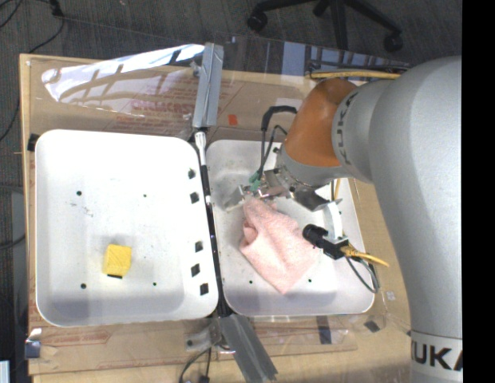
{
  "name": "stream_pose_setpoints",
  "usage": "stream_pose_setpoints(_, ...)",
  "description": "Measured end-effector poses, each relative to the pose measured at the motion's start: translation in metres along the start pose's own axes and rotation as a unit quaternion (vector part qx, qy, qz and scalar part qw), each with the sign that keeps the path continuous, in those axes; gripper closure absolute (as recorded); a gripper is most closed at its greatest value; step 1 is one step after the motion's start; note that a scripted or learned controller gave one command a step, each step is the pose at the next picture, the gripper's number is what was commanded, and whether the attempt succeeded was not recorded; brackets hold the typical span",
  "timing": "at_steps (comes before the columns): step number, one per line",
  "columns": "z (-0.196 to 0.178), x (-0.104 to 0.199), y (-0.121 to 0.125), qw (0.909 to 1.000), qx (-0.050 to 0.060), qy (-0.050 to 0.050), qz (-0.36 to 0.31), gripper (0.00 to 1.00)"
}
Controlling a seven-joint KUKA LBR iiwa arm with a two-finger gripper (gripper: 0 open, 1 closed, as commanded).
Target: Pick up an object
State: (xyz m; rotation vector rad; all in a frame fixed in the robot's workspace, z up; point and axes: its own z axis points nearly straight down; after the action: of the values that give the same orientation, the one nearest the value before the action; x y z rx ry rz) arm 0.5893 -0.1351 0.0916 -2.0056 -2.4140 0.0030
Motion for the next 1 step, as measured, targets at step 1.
stream_pose_setpoints(1, -0.0100, -0.0005, 0.0003, 1.0000, 0.000, 0.000, -0.002, 1.00)
